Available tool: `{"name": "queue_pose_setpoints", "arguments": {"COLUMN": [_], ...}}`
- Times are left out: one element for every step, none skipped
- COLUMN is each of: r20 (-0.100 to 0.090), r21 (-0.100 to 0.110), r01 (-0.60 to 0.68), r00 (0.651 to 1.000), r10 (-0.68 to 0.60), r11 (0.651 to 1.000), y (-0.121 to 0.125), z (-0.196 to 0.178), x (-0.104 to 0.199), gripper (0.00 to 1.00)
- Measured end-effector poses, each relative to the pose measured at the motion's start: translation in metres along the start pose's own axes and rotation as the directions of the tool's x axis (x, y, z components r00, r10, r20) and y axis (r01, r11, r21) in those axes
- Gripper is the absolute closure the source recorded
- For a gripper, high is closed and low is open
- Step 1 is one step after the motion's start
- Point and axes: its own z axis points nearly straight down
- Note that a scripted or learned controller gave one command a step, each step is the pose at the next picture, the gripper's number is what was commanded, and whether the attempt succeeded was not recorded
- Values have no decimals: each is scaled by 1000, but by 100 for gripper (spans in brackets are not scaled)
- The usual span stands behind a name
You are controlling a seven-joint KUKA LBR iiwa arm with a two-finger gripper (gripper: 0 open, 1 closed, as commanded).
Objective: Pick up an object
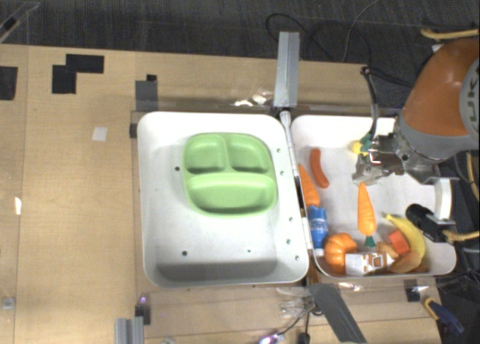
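Observation:
My gripper (370, 164) hangs over the back of the right bin (337, 136), reaching in from the right. Directly below it in the view lies an orange carrot (365, 212), its top end close to the gripper's tip; whether they touch is unclear. A red sausage (319, 168) lies to the gripper's left. Along the bin's left wall are a second carrot (308, 186) and a blue bottle (317, 224). At the front sit an orange round fruit (339, 249), a banana (409, 236) and a small white-and-brown packet (369, 262).
The left bin (161, 207) holds a green divided plate (228, 172). A grey metal post (286, 69) stands behind the gap between the bins. The arm's orange band (442, 88) rises at the right edge. Cables run across the dark floor behind.

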Motion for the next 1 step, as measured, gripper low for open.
{"name": "queue_pose_setpoints", "arguments": {"r20": [1], "r21": [2], "r01": [-98], "r00": [995], "r10": [98], "r11": [995], "y": [68], "z": [7], "x": [28], "gripper": [100]}}
